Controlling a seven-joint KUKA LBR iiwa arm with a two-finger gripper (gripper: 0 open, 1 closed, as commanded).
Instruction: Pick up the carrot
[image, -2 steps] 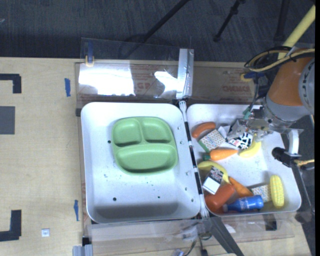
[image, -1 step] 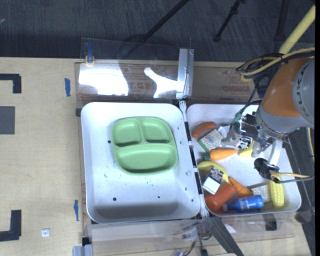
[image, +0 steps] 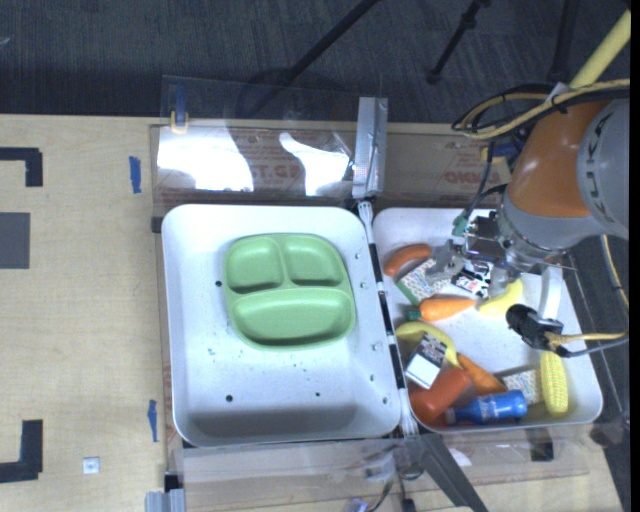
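The carrot (image: 446, 309), a short orange piece, lies on its side in the upper middle of the right bin (image: 590, 400). The gripper (image: 463, 264) hangs over the bin just behind and slightly right of the carrot, its dark and white parts close above the clutter. Nothing can be seen held in it. The grey arm with its orange band (image: 552, 165) reaches in from the upper right and covers the bin's far right corner.
Around the carrot lie a reddish-orange sausage-like item (image: 405, 258), a yellow banana (image: 501, 297), a corn cob (image: 553, 386), a blue bottle (image: 491, 408) and more orange pieces (image: 438, 396). The left bin (image: 190, 380) holds a green divided plate (image: 290, 288).
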